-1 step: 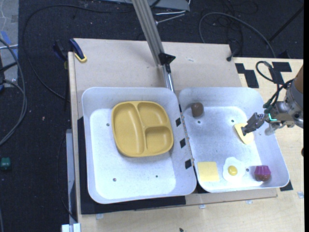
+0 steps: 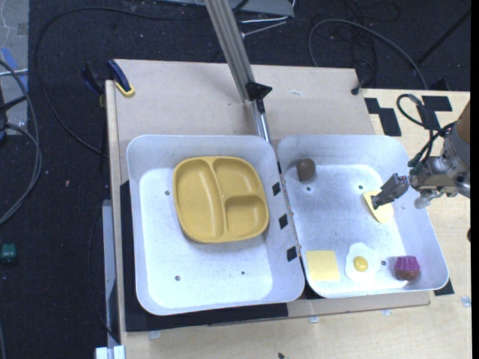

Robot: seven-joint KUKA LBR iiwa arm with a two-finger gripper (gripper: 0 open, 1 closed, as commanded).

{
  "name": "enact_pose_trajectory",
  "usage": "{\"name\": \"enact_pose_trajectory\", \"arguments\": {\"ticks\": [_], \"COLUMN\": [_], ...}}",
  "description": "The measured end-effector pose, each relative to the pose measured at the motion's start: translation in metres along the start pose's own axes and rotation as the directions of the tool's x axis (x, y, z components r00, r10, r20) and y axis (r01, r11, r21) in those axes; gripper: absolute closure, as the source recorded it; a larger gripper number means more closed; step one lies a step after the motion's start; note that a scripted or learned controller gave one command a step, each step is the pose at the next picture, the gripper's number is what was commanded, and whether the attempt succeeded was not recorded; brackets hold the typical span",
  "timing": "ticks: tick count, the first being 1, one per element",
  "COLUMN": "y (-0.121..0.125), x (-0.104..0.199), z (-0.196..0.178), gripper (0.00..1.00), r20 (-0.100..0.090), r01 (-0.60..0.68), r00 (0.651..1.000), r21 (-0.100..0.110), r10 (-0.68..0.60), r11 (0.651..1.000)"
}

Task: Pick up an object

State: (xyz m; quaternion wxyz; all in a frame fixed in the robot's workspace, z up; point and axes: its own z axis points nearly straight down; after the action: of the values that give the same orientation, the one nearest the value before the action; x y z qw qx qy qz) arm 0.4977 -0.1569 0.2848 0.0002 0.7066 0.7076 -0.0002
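My claw (image 2: 388, 194) sits at the right of the frame, right over a yellow piece (image 2: 379, 208) in the right bin (image 2: 329, 149); honestly can't tell how it's set.

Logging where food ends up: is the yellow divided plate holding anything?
Empty. The yellow divided plate in the left bin shows three bare compartments.

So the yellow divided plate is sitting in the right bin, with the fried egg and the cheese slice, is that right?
Not quite. The camera view shows the yellow divided plate alone in the left bin. The fried egg and cheese slice are in the right bin.
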Motion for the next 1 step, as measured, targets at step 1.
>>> {"name": "enact_pose_trajectory", "arguments": {"ticks": [1], "y": [0.0085], "x": [-0.0047], "z": [0.0547], "gripper": [0.00], "r20": [-0.001], "r01": [-0.002], "r00": [1.000], "r21": [0.005], "r10": [0.002], "r11": [1.000]}}
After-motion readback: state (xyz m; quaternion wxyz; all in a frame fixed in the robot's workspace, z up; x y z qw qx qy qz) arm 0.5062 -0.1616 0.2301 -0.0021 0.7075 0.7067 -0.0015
